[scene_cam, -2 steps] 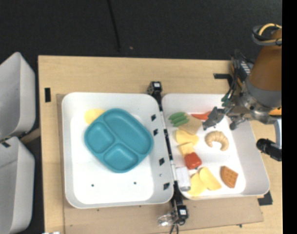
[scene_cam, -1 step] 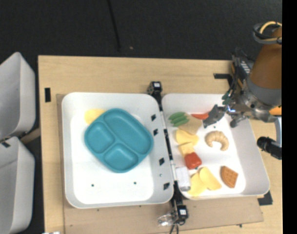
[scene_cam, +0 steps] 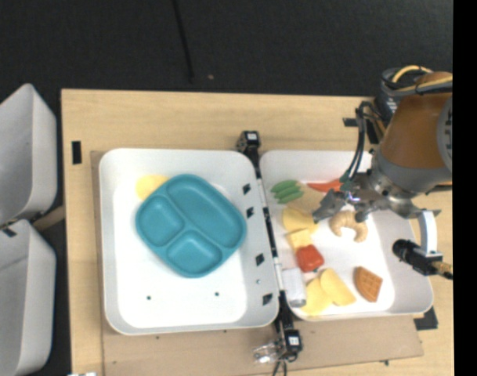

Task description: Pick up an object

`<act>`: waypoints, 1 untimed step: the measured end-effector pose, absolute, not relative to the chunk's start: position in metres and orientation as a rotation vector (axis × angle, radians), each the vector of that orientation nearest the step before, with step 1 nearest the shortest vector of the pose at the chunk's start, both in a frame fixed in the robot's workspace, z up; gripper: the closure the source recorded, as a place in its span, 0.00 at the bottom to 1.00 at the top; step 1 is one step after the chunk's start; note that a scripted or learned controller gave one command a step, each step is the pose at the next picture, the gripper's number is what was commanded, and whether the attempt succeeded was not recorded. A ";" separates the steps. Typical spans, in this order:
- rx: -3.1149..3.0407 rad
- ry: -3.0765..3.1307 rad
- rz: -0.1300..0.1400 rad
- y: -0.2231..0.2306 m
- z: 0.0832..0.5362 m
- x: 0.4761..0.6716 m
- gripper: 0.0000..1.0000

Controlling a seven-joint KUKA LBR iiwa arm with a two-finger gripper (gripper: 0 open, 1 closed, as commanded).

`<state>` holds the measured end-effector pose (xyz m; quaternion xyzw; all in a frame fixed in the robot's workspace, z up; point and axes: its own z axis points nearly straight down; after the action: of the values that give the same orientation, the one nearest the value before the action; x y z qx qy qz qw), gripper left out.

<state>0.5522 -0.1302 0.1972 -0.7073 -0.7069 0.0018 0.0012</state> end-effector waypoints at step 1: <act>-2.226 -2.214 0.005 -0.123 0.150 0.554 0.00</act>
<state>0.5538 -0.1227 0.1496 -0.7090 -0.7052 0.0014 0.0009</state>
